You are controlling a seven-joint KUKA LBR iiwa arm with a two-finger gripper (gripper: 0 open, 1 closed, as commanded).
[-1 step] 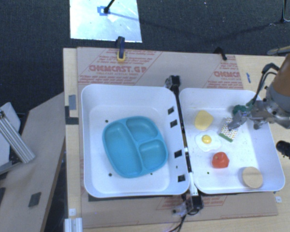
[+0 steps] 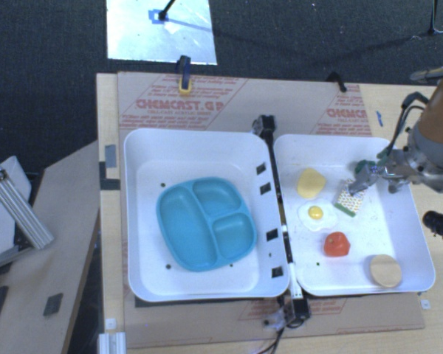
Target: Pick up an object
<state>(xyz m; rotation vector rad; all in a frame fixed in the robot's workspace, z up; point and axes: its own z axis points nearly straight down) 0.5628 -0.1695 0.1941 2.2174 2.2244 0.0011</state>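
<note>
So, gripper (image 2: pixel 363 177) sits low over the right bin (image 2: pixel 413 220), just above the green-edged sponge (image 2: pixel 348 200); can't tell its state or whether anything's held. Landmark = fried egg (image 2: pixel 315 214): sponge just right of it, yellow piece (image 2: pixel 311 183) behind, tomato (image 2: pixel 337 244) in front, tan disc (image 2: pixel 385 271) front-right. Items lie apart, prob. for clean grasps. Blue tray (image 2: pixel 205 222) is in the left bin.

The surface (image 2: pixel 107 220) is pale wood, lying mid-frame. A brown sheet printed with red lettering (image 2: pixel 229 98) covers most of it. On that sheet two shallow white bins sit side by side, touching: the left bin (image 2: pixel 144 150) and the right bin (image 2: pixel 413 271).
</note>
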